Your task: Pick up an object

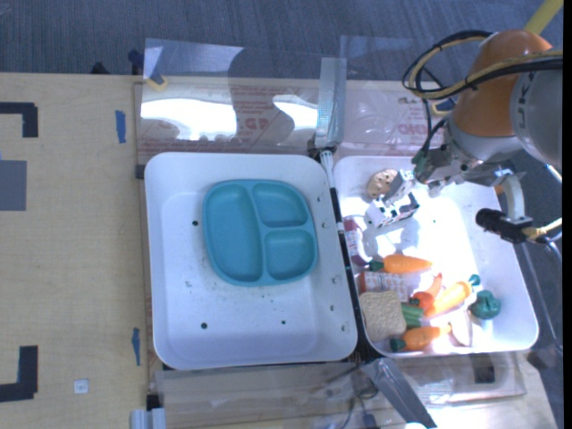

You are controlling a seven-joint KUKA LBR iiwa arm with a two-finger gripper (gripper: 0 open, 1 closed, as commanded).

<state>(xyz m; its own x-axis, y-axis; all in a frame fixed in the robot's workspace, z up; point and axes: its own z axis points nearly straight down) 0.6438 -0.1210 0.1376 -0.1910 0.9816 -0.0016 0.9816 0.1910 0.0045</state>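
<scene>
Hand (393,206) low in right bin (518,329), fingertips lost in glare.

Left bin (170,266) white, speckled with small dark dots; holds a teal divided tray (260,231). Right bin (523,315) white too — washed out by glare. Inside: orange carrots (408,264), a tan textured bread slice (382,314), a green-teal piece (485,306), a beige cookie with dark flecks (382,183). Arm (527,105) grey with orange band, black and yellow cables. Bench (71,239) pale yellow — black marks, blue tape bits.
</scene>
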